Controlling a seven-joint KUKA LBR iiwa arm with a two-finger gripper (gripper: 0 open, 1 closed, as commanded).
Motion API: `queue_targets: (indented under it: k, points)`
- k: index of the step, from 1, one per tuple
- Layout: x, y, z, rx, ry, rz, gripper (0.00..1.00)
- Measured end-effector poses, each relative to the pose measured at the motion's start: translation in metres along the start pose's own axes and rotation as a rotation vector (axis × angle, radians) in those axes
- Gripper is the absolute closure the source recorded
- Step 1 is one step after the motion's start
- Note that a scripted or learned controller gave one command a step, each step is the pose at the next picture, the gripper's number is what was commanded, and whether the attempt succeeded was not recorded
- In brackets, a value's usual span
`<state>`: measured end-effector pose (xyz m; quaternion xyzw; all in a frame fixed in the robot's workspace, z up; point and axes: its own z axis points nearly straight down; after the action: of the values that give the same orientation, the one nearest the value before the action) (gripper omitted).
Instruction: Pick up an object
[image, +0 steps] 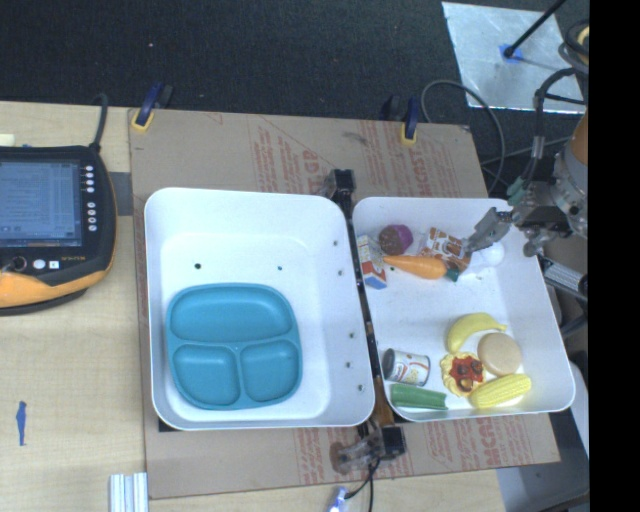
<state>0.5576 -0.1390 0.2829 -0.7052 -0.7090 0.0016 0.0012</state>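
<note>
Approach step: gripper (490, 228) is hovering at the right bin's (520, 300) far right corner, fingers looking parted, gripping nothing. Nearest things, a carrot (415, 266) and a small packet (444, 244), are lying just beside it. Next move, I'd judge: centring and descending.
</note>
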Motion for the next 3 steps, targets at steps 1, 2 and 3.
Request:
queue_targets:
  k: [1, 2, 3]
  points:
    - [-0.004, -0.022, 0.156, 0.003, 0.000, 0.000, 0.00]
    - [-0.002, -0.050, 0.186, -0.021, -0.009, -0.001, 0.00]
    - [-0.004, -0.050, 0.175, -0.021, -0.013, -0.004, 1.00]
